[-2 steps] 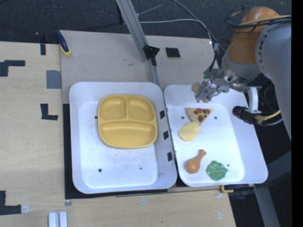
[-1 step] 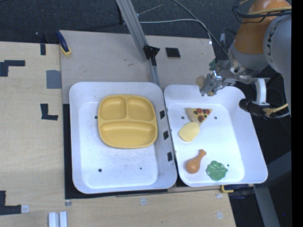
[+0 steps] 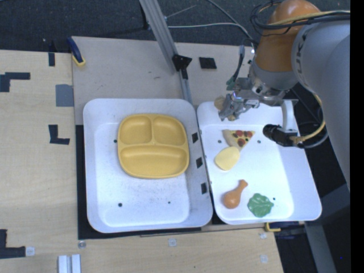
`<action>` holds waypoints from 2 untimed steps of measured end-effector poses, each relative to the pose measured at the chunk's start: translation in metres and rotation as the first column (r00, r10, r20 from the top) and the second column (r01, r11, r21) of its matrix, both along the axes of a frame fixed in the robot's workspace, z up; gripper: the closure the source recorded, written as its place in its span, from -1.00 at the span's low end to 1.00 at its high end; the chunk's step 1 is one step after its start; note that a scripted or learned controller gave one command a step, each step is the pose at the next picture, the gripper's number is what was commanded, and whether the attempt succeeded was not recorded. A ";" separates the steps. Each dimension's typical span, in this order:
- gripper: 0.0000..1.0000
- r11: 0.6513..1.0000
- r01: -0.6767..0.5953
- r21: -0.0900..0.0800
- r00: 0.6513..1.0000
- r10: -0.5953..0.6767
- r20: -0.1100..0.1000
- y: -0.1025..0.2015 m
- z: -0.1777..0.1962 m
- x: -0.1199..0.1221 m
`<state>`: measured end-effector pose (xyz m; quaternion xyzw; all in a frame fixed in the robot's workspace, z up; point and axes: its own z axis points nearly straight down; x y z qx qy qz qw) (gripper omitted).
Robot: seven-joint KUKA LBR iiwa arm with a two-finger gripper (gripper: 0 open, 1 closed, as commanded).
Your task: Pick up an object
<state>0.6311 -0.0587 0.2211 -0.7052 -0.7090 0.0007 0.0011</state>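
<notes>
The right bin [image 3: 296, 175] holds a pizza slice [image 3: 238, 137], a pale yellow piece [image 3: 227, 158], an orange drumstick [image 3: 234, 194] and a green leafy piece [image 3: 260, 205]. My gripper [image 3: 230, 114] hangs over the bin's far left corner, just above and behind the pizza slice. Its fingers point down and look close together, with nothing visible between them. A small tan thing [image 3: 219, 103] sits by the bin's rim right beside the fingertips.
The left bin [image 3: 102, 169] carries a yellow divided plate [image 3: 153, 145]. A metal pole [image 3: 162, 30] slants across the bench behind the bins. Black cables [image 3: 296, 138] loop off the arm over the right bin's far right edge.
</notes>
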 end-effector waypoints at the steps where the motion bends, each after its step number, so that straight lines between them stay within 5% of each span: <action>1: 1.00 1.000 -0.001 0.001 1.000 0.001 0.000 0.056 0.010 -0.010; 2: 1.00 1.000 -0.002 0.001 1.000 0.002 0.001 0.113 0.009 -0.006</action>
